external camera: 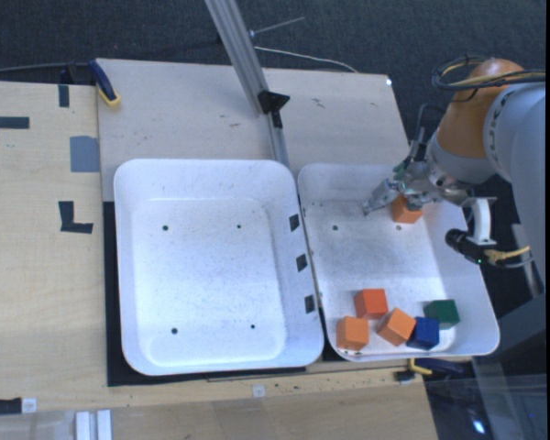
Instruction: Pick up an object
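My gripper point(391, 207) hangs over the back part of the right bin point(348, 246), reaching in from the right. It looks open: one dark finger point(374, 203) juts out to the left. An orange block point(407, 213) sits right under the gripper's right side, close to the bin's right wall; I see no grip on it. At the bin's front lie an orange-red block point(371, 302), two orange blocks point(352, 332) point(397, 325), a blue block point(425, 333) and a green block point(442, 313).
The left bin point(202, 264) stands beside the right one, with a black-marked divider point(301, 262) between them. A slanted metal pole point(243, 49) rises behind the bins. Cables point(490, 255) hang at the arm's right.
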Available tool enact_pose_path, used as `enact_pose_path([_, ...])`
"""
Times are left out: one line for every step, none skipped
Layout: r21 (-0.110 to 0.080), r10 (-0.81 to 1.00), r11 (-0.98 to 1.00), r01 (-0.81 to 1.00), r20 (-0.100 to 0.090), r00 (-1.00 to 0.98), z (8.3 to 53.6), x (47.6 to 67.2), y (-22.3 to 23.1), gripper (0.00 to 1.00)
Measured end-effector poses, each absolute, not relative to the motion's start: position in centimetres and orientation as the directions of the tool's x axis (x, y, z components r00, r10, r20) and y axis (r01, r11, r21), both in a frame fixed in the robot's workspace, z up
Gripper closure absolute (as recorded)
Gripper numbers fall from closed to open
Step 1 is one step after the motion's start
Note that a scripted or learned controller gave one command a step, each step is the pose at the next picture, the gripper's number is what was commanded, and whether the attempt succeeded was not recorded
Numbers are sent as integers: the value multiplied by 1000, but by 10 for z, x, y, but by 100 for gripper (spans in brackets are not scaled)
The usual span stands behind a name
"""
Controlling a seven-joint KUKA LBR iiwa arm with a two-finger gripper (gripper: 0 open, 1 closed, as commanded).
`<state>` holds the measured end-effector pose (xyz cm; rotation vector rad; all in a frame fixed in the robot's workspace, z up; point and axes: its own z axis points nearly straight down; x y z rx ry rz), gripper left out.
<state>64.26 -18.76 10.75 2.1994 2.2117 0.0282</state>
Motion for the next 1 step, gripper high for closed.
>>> enact_pose_path([22, 1000, 6, 1000, 1, -6, 107, 657, -207, 0])
